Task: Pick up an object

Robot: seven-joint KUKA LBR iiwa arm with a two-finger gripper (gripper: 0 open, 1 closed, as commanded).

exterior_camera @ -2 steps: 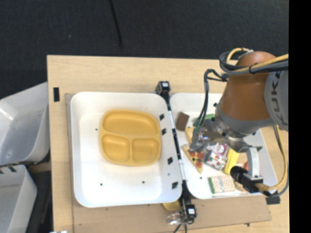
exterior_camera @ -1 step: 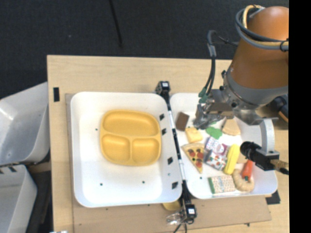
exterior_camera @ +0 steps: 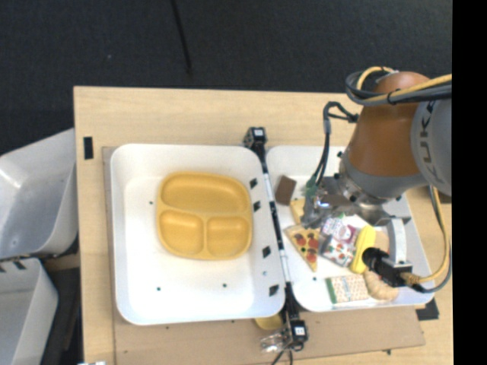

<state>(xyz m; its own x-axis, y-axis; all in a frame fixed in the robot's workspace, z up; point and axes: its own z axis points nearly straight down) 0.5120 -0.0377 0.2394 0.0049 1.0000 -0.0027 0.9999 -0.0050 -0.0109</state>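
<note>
Over the right bin (exterior_camera: 300, 157), the gripper (exterior_camera: 316, 213) hangs low above a pizza slice (exterior_camera: 306, 245) and a printed packet (exterior_camera: 340, 239). It should settle squarely on 1 item, clear of neighbours, before closing.

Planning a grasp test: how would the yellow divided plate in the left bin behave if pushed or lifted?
The plate looks like moulded plastic with three compartments, so it is probably stiff and light. It lies flat in the left bin, so a push would likely slide it rather than tip or roll it. Its broad, low shape probably leaves only the rim to pinch.
</note>
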